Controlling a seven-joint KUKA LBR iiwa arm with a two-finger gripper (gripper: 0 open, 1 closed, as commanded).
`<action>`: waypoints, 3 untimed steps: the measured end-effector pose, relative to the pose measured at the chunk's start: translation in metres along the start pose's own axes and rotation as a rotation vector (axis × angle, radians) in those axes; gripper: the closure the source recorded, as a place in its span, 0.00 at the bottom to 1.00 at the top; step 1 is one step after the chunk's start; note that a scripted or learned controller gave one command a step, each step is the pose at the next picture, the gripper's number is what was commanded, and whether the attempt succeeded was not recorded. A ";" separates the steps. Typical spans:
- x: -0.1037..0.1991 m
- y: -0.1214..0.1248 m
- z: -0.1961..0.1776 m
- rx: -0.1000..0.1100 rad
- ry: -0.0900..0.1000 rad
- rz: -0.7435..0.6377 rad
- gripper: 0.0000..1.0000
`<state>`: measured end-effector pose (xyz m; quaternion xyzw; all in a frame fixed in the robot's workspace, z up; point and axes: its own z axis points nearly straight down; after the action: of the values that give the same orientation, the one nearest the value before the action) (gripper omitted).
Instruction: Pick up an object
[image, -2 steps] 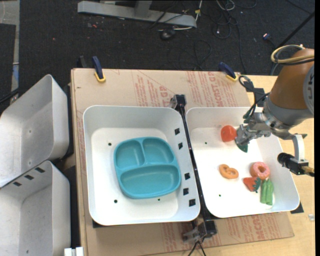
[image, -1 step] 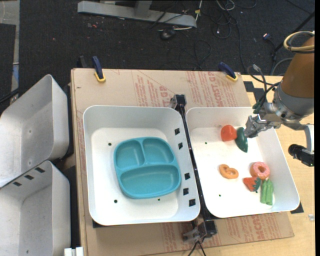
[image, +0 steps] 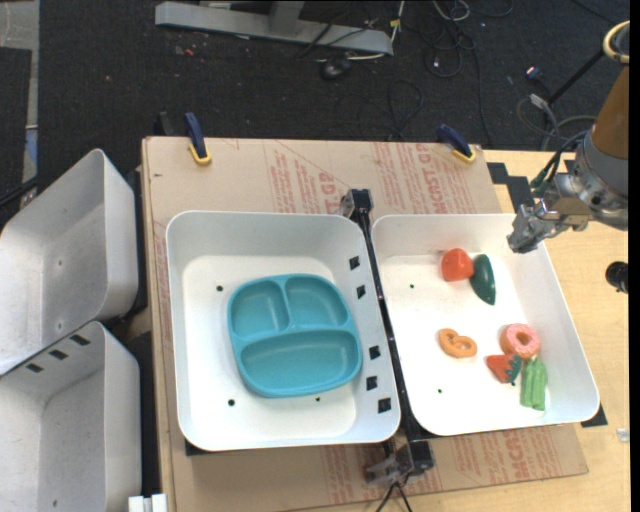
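Grey tool (image: 524, 236) blurred, arm (image: 612, 150) cropped

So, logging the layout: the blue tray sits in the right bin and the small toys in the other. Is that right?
Not quite. The camera view shows the blue tray in the left bin; the small toys, such as the pink ring, lie in the right bin.
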<state>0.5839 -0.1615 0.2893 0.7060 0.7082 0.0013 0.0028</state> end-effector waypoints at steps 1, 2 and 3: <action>0.059 -0.007 0.017 0.008 0.003 -0.004 1.00; 0.122 -0.011 0.030 0.007 0.004 -0.005 1.00; 0.171 -0.009 0.029 0.005 0.003 -0.004 1.00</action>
<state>0.5746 0.0090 0.2601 0.7045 0.7097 0.0003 -0.0001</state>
